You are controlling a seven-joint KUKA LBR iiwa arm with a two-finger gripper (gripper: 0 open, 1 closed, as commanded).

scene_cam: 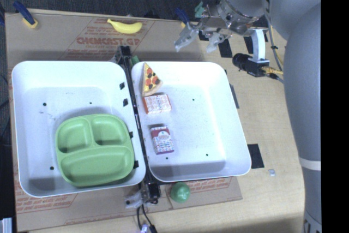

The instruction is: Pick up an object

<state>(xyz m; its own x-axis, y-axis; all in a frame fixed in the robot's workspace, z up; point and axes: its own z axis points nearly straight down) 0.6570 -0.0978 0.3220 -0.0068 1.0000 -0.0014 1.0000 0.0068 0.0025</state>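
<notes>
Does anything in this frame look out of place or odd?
Two things lie outside the bins: a banana on the cardboard behind the left bin, and a green ball on the bench in front of the right bin. Inside, the pizza slice and two small boxes lie flat; nothing looks spilled or damaged.

Before me sit two bins [32, 76] [218, 76]. One green tray [95, 149]. Two small cartons [157, 103] [162, 139]. One pizza slice [150, 79]. One banana [125, 25]. One green ball [180, 192]. Two blue clamps [25, 13] [182, 15] grip the cardboard's far edge.
</notes>
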